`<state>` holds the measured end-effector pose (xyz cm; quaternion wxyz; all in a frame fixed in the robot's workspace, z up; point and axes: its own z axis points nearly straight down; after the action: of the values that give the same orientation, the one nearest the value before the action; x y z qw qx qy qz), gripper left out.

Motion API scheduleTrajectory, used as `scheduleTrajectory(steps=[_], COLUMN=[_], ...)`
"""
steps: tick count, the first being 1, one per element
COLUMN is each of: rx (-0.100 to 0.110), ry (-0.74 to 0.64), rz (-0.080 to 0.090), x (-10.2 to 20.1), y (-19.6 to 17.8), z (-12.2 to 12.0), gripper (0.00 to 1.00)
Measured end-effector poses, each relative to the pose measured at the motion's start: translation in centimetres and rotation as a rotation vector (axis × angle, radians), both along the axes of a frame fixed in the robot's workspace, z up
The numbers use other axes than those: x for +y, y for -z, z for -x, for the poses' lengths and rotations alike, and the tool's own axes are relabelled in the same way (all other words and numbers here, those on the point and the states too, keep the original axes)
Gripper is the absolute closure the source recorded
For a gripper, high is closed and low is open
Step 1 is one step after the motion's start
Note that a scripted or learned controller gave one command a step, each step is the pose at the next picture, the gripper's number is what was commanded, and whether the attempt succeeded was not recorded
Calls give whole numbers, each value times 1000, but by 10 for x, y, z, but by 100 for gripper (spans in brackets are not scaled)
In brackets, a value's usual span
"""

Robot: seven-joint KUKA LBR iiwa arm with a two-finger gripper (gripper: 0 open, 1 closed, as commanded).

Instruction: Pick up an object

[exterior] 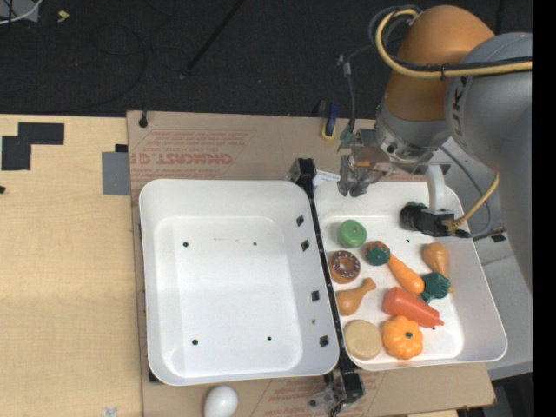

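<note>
Camera view: end effector (354,183), grip state unclear, above right bin's (486,320) bare far edge, toys nearer.

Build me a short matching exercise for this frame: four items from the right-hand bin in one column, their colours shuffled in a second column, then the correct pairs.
Items:
1. ball
2. doughnut
3. pumpkin
4. drumstick

Colours:
A. orange
B. tan brown
C. green
D. dark brown with pink icing

Pairs: 1-C, 2-D, 3-A, 4-B
</note>
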<state>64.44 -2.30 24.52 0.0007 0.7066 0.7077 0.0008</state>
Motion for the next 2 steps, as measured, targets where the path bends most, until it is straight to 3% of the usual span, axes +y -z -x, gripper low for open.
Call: scheduleTrajectory(steps=[2], rx=[4], ry=[-2], rz=[-1], x=[100], y=[-26], z=[1], gripper=[100])
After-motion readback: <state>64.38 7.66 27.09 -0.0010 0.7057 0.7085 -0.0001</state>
